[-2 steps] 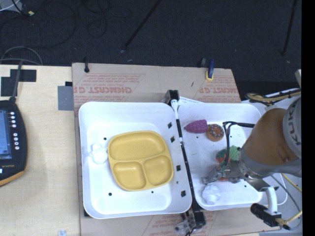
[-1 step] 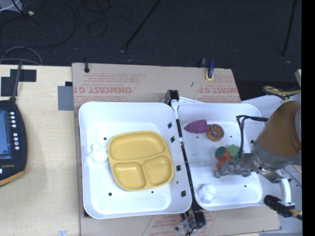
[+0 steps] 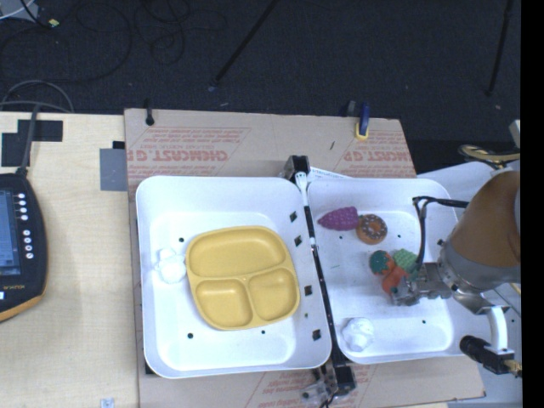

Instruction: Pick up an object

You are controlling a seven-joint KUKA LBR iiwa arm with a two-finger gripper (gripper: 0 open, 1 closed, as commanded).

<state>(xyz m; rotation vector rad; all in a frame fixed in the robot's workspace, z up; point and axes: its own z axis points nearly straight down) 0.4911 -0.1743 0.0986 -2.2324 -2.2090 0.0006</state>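
My gripper (image 3: 406, 294) low in right white bin (image 3: 433, 338), fingertips against small orange-red toy (image 3: 392, 279) (green pieces beside it); finger spread, any grasp: cannot tell.

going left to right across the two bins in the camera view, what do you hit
small white object → yellow divided tray → purple toy → white object → donut → end effector

Grey arm (image 3: 484, 245) reaching from right, gripper (image 3: 406, 293) lowered
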